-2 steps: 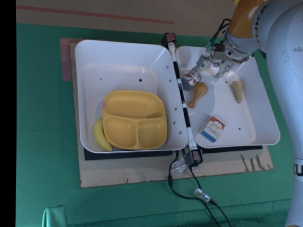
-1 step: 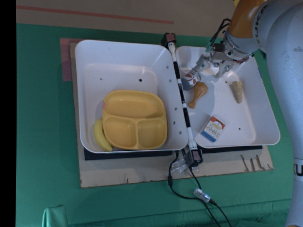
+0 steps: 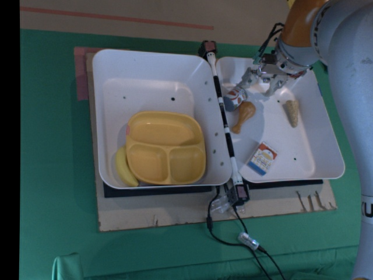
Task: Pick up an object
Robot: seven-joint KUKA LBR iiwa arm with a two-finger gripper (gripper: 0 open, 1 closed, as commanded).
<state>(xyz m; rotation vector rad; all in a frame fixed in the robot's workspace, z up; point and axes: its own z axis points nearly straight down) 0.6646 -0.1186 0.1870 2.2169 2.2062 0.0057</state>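
Note:
My gripper [image 3: 263, 88] hangs over the back of the right bin [image 3: 323, 150] with its two fingers spread open and nothing between them. Just below and left of it lies a brown toy drumstick [image 3: 243, 116]. A small red, white and blue object [image 3: 232, 98] rests against the bin's left wall, close to my left finger [image 3: 249, 80]. A tan cone [image 3: 291, 112] lies to the right of the gripper. A small printed box [image 3: 262, 158] sits toward the front of the same bin.
The left bin [image 3: 116, 74] holds a yellow divided plate [image 3: 166, 147] and a banana [image 3: 124, 168] at its front left. A divider rail [image 3: 223, 112] runs between the bins. Cables [image 3: 233, 232] trail across the green bench in front.

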